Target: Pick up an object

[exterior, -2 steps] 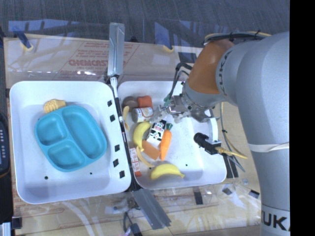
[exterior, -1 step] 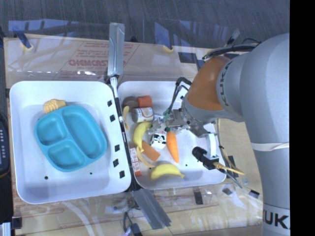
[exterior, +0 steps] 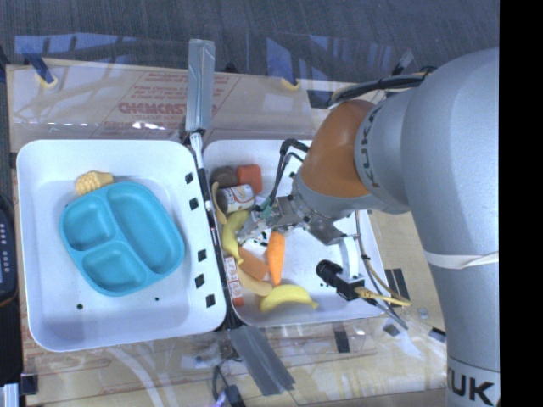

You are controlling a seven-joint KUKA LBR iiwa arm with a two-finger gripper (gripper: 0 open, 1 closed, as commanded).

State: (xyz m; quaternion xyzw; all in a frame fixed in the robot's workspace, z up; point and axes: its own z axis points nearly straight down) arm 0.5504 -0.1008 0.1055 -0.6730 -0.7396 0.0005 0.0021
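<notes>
My gripper [exterior: 268,220] hangs low over the middle of the right bin [exterior: 366,253], under the arm's orange band. An orange carrot [exterior: 276,258] stands on end just below it, its top touching or nearly touching the gripper. To the left of the gripper lies a yellow banana [exterior: 231,232]. A labelled can [exterior: 237,197], a red block [exterior: 249,175] and a brown item [exterior: 224,176] sit at the far left corner of that bin. Another banana [exterior: 288,297] lies near the front wall.
An orange wedge [exterior: 252,264] and a small red-capped bottle [exterior: 234,280] lie beside the carrot. The left bin [exterior: 42,312] holds a blue divided plate [exterior: 121,236] and a yellow corn cob [exterior: 93,181]. The arm's bulk covers the right bin's right side.
</notes>
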